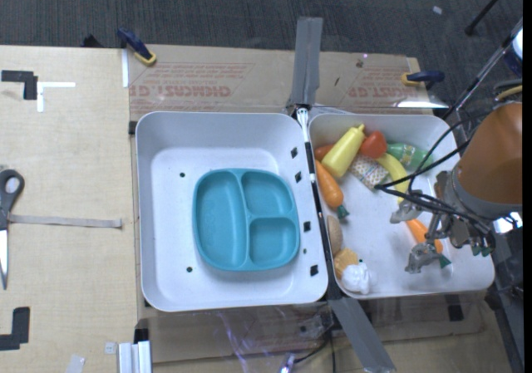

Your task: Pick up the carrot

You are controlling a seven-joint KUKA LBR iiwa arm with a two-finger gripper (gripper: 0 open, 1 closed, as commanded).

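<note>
**Operator:** I've got the claw [426, 253] low in the right bin [391, 284], at the lower right of the frame. I can't tell its state from this slant.

**Spotter:** And the carrot?

**Operator:** I see two orange pieces. One carrot [329, 185] lies along the bin's left wall, just below the yellow bottle [345, 149]. A smaller orange piece [418, 232] with a green tip sits right at the claw, touching or just beside it; I can't say it's held.

**Spotter:** The risk?

**Operator:** I'd worry the claw only clips that piece by its end, so it pivots out on the lift. Cables [416, 172] cross the bin too, and the teal tray [247, 219] in the left bin [158, 197] is no help if it drops.
</note>
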